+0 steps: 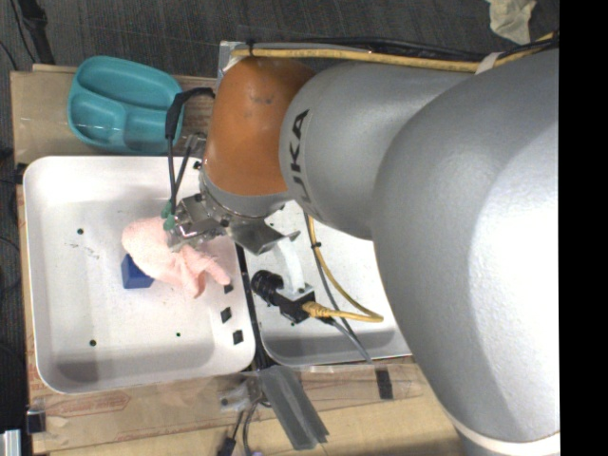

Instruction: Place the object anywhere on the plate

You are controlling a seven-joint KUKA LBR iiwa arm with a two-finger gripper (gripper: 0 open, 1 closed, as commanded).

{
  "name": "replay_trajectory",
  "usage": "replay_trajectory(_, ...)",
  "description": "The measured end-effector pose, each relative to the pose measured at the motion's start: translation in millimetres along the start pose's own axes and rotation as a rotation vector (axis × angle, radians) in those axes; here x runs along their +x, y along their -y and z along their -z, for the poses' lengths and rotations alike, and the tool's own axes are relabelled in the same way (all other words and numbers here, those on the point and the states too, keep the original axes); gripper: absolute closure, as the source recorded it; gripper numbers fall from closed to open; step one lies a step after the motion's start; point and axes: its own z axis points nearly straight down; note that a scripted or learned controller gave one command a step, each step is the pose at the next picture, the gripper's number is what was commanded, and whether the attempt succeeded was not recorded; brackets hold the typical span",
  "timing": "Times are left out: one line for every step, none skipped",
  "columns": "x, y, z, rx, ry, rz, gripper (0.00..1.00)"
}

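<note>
Arm [418,207]: grey, huge in the right half of the frame, orange band [249,131] at upper centre, reaching leftward over the bins.
Gripper [186,224]: low over the left bin, at the pink cloth's upper right edge; dark metal parts and a bit of green visible.
Jaws: hidden under the wrist, spread or pressed together cannot tell.
Left bin [66,350]: white, shallow, left half of the frame.
Pink cloth [180,259]: crumpled, centre of the left bin, touching the gripper's tip.
Blue block [135,274]: on the left bin's floor, tucked against the cloth's lower left edge.
Right bin [323,345]: white, just beside the left bin, mostly covered by the arm; yellow cable [347,307] and black connector [271,293] above it.
Teal tray [119,103]: upper left of the frame, on the bench behind the left bin.
Rag [508,12]: pale, crumpled, upper right corner, on the dark floor.
Bench [85,402]: wooden edge along the bottom left.
</note>
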Motion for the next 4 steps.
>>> replay_trajectory(36, -10, -88, -0.009, -0.002, -0.287, 1.0)
replay_trajectory(-27, -52, -59, 0.003, -0.001, -0.14, 1.0)
replay_trajectory(14, 9, -55, 0.003, -0.001, -0.159, 1.0)
replay_trajectory(-4, 61, -55, 0.003, -0.001, -0.149, 1.0)
